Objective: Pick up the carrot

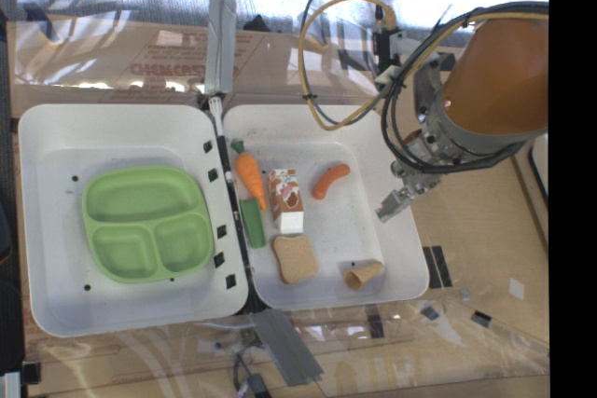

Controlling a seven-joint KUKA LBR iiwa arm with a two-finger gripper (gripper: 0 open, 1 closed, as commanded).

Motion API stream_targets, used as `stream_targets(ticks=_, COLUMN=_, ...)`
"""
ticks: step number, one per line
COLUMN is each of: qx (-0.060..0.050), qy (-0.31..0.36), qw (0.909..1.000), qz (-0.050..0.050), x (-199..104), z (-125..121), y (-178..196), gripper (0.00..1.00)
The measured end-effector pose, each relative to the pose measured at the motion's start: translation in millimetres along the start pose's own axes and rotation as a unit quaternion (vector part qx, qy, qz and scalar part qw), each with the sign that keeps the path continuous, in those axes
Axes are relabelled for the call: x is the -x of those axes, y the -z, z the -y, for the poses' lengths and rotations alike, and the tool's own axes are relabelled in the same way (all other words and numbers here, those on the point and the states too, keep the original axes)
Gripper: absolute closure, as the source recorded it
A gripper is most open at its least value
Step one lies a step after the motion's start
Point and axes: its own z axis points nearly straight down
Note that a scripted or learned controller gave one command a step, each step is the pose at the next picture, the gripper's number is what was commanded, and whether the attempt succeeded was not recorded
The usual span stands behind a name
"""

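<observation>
The tool (399, 200) hangs at the right rim of the right bin (326, 121), low under the arm (494, 79) with its orange band. Whether it is released or clenched cannot be told; it is small and partly blurred, and nothing shows in it. Yellow and black cables (326, 51) loop from the wrist toward 11 o'clock.

From the tool, the sausage (330, 180) lies toward 9 o'clock inside the right bin, apart from it. The cone (364, 274) lies toward 7 o'clock, near the bin's lower right corner. The toast (296, 258) sits at 9 o'clock from the cone. Just above the toast stands the carton (284, 198), brown on top and white below.

The carrot (249, 178) lies at 9 o'clock from the carton, near the bin's left wall, its green top pointing to 11 o'clock and its tip to 5 o'clock. It is well apart from the tool, on the far side of the bin. A green stick (253, 222) lies just below the carrot, along the same wall.

The left bin (47, 144) adjoins at 9 o'clock and holds a green tray (146, 222) with three compartments. Both bins rest on the table (485, 294).
</observation>
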Motion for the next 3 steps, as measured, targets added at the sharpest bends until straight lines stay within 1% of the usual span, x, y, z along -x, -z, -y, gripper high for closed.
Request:
stream_targets(ticks=1, qx=-0.002, qy=-0.222, qw=0.975, qz=-0.002, x=8.6, z=-39.3, y=34.7, gripper=1.0)
stream_targets(ticks=2, qx=-0.002, qy=-0.299, qw=0.9542, qz=-0.001, x=-52.0, z=35.9, y=17.5, gripper=1.0)
stream_targets(ticks=3, qx=-0.001, qy=-0.156, qw=0.9878, qz=0.0, x=-53.0, z=66.0, y=-26.9, gripper=1.0)
